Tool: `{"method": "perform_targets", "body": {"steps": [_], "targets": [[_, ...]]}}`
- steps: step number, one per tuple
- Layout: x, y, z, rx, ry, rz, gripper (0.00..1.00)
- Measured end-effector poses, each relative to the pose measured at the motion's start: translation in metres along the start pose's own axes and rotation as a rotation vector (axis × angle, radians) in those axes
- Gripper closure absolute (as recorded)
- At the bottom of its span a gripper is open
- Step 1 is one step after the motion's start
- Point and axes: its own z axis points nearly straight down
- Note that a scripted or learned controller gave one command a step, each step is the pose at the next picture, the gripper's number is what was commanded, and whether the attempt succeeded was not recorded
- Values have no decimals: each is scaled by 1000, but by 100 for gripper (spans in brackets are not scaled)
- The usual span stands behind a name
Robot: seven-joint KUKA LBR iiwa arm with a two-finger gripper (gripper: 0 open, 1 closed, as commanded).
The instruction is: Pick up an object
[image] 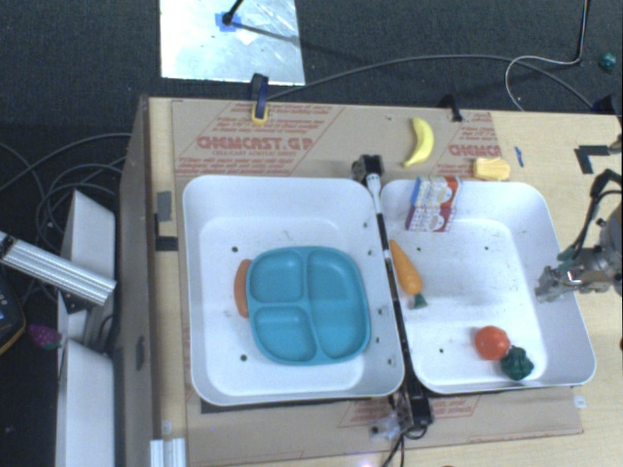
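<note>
Camera view: the end effector (563,278), whose grip state I cannot tell, sits at the right bin's (555,224) right rim, so it should centre over the nearby tomato (492,341), clearing the broccoli (517,363) touching it.

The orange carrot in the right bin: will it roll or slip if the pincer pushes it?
The carrot looks tapered and rounded, so it may roll in an arc. It lies against the bin wall, which probably blocks it leftward. Its smooth surface may slip.

Glossy blue plastic plate (310,305), smooth white plastic bins (292,195), cardboard bench (331,129)
</note>
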Motion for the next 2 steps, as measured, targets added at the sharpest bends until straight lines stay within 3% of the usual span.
{"method": "perform_targets", "body": {"steps": [1, 2], "targets": [[0, 0, -39, -1, -1, -3, 100], [0, -1, 12, 2, 1, 0, 100]]}}
